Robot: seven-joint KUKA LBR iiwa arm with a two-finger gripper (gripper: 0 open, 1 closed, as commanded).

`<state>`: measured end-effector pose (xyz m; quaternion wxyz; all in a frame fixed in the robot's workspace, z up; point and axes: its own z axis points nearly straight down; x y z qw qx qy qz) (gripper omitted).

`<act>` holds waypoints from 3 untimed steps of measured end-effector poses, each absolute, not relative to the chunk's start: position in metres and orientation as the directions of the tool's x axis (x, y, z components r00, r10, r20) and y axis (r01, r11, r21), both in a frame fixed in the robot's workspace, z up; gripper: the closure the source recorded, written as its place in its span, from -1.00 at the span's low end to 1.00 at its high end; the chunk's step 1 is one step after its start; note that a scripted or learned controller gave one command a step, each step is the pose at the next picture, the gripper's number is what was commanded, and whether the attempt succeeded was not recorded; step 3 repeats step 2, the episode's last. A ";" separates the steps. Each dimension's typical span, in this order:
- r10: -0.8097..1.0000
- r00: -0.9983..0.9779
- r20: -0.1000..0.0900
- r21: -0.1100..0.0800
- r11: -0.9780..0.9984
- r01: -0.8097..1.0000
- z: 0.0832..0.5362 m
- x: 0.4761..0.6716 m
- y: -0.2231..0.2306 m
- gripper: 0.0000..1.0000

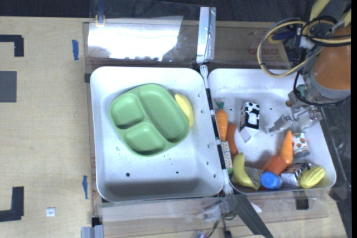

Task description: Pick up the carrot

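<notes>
1. Orange is the colour we search for, and we find it twice in the right bin [329,167]: a carrot [222,124] with a green top lies along the bin's left wall at about nine o'clock, and a second orange piece [286,146] stands tilted toward four o'clock.
2. The tool [295,116] hangs low at about three o'clock in that bin, just above the second orange piece. We judge it is placed there to come down on that piece rather than the one by the wall.
3. We cannot tell whether the tool is spread or pressed together; the metal parts blur into the white floor, and nothing shows pinched in it.
4. The left carrot sits tight against the wall, beside a banana [241,171] at seven o'clock, which would leave little room for a grasp.
5. The clutter at five o'clock, a blue cap [271,181] and a yellow fruit [312,176], crowds the tilted piece from below.
6. The left bin [106,175] holds a green divided plate [149,118], well apart from the work.
7. We judge the pick not yet made.
</notes>
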<state>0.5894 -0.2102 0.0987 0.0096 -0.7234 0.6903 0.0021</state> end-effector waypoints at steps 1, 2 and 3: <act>-0.980 0.197 -0.013 -0.016 -0.196 -0.980 0.089 0.553 -0.206 -1.00; -0.982 0.191 -0.010 -0.016 -0.190 -0.982 0.098 0.553 -0.208 1.00; -0.982 0.191 -0.010 -0.016 -0.190 -0.982 0.098 0.553 -0.208 1.00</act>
